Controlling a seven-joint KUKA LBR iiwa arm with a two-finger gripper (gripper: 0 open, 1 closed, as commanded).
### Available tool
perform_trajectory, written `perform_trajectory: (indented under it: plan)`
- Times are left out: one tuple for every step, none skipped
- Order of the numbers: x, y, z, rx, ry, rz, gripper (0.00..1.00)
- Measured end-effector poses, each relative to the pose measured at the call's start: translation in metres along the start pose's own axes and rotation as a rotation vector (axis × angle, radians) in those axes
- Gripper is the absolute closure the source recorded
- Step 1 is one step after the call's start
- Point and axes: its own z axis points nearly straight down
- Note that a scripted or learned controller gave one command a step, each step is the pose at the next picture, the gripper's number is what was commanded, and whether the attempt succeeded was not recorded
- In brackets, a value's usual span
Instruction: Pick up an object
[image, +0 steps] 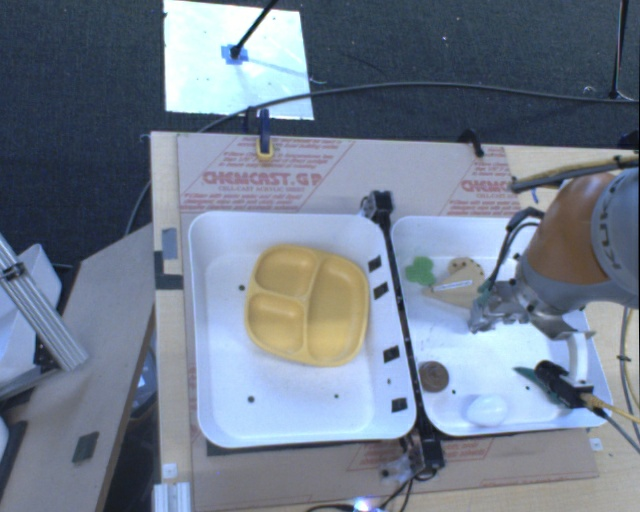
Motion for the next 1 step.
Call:
perform_trajectory:
  plan:
    - [-0.0108, 0.0015, -0.0566, 0.0, -0.001, 0.002, 1.0]
